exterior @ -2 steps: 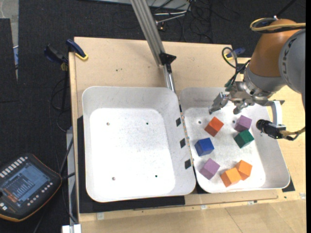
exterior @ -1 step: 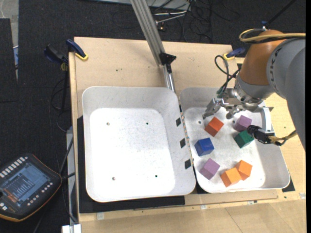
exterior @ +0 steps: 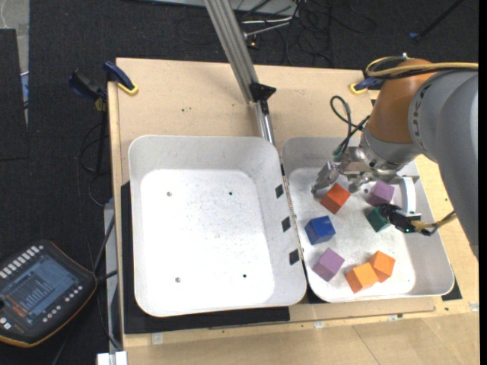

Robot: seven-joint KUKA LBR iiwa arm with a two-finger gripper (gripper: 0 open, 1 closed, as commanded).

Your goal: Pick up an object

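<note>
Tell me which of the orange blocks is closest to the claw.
The orange block at the top of the right bin, right under the claw. The other two orange blocks sit together near the bin's front edge.

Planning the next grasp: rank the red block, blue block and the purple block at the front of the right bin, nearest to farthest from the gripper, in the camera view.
From the gripper:
1. Red block, right at the fingertips, toward the bin's back.
2. Blue block, further forward, near the bin's left wall.
3. Purple block, farthest, at the front.
</note>
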